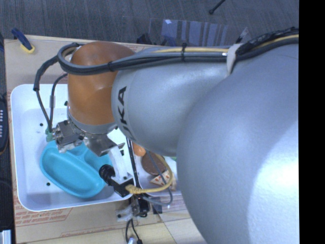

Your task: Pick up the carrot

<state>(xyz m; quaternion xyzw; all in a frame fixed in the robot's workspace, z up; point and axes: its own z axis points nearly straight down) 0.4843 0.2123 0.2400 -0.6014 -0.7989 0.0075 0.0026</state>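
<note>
Light blue dish (68,172), white bin (23,136)

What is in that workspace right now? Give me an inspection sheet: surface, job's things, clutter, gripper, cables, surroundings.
Surface: brown bench bearing a white bin on the left of the view.
Job's things: a small orange thing peeks out under the arm; possibly the carrot, too hidden to be sure.
Clutter: blue dish in the white bin; brown round thing beside the orange thing.
Gripper: gripper low over the blue dish's upper edge; nothing seen in its grasp.
Cables: black cable loops from the arm down towards the gripper.
Surroundings: dark grey floor beyond the bench; blue and yellow clamp at the bench's far left corner.
</note>
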